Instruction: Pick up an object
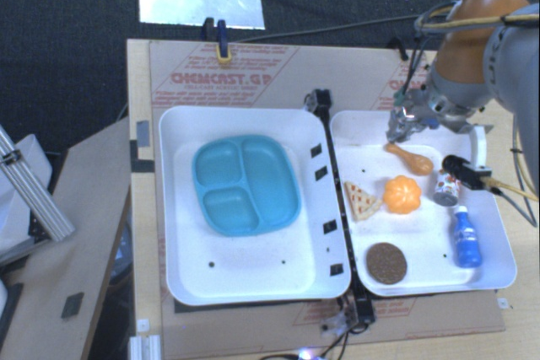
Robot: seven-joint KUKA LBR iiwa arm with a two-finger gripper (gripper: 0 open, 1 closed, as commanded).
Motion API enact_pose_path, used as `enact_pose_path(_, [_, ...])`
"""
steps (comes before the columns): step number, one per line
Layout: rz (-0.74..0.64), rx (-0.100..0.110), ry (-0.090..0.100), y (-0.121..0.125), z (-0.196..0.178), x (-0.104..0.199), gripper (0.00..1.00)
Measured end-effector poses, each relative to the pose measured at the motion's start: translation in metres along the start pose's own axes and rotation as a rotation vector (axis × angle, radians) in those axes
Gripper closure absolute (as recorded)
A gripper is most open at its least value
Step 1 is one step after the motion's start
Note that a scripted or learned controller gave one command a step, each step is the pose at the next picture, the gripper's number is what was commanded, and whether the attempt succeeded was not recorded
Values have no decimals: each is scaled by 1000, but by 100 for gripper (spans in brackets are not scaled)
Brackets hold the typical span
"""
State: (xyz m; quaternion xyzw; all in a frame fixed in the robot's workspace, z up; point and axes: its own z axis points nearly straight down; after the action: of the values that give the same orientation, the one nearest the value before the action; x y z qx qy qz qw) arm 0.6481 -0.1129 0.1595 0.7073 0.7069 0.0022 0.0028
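Brown cookie (386, 262), orange (402, 194), bottle (465, 237) share right bin (498, 270); blue tray (246, 184) left.

Grey arm (515, 55) from the right, orange-banded wrist bent down, tool (403, 124) low.

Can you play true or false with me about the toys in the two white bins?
1. The blue divided plate lies in the left white bin. True.
2. The round orange pumpkin-like toy sits on that plate. False: it is in the right white bin.
3. The brown round patty lies nearer the camera than the pumpkin toy. True.
4. The small blue bottle lies in the left bin. False: right bin.
5. The gripper is by the tan drumstick-shaped toy. True.
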Motion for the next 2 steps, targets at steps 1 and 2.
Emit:
enact_pose_path(1, [-1,2,0,-3,-45,-2,100])
enact_pose_path(2, [-5,-1,-1,8,-97,-7,100])
